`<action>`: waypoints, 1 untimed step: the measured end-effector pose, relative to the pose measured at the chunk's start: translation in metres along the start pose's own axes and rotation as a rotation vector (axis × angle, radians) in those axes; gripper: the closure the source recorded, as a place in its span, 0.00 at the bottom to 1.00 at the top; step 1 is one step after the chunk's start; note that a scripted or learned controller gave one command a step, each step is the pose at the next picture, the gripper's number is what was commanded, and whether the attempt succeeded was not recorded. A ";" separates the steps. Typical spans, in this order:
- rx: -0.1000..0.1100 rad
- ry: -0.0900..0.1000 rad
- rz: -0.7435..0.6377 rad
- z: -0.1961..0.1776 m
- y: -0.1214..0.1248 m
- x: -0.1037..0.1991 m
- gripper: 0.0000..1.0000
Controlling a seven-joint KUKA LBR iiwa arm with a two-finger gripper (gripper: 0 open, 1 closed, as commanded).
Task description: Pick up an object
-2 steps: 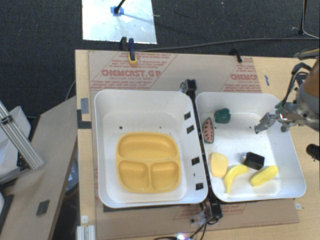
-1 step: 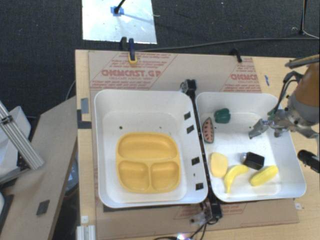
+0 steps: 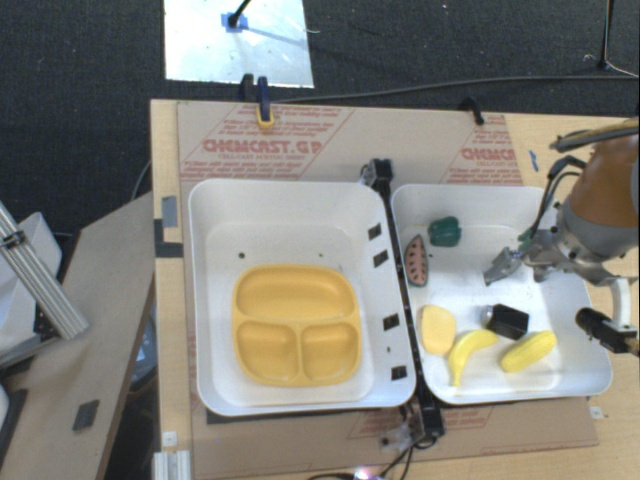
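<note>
The right bin holds several toy foods. A green pepper sits near its back wall and a watermelon slice lies against its left wall. A pale yellow piece, a banana and a corn cob lie along the front. A small black block rests between the banana and the corn. My gripper hangs over the middle right of this bin, above and just behind the black block, with nothing seen in it.
The left bin contains a yellow divided tray. The arm's orange band and wrist cover the right bin's right side. A black part sticks out near the bin's right wall.
</note>
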State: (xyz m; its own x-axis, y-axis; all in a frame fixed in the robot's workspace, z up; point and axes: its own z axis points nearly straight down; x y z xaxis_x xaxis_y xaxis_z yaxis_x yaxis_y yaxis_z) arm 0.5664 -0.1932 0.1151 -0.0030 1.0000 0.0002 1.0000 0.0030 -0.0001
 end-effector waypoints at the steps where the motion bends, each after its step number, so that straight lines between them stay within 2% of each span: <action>1: -0.004 -0.002 0.001 -0.012 0.001 0.000 1.00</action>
State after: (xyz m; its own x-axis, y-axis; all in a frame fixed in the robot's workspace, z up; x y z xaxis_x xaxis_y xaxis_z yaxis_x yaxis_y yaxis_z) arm 0.5672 -0.1936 0.1272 -0.0021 1.0000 -0.0014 1.0000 0.0021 0.0039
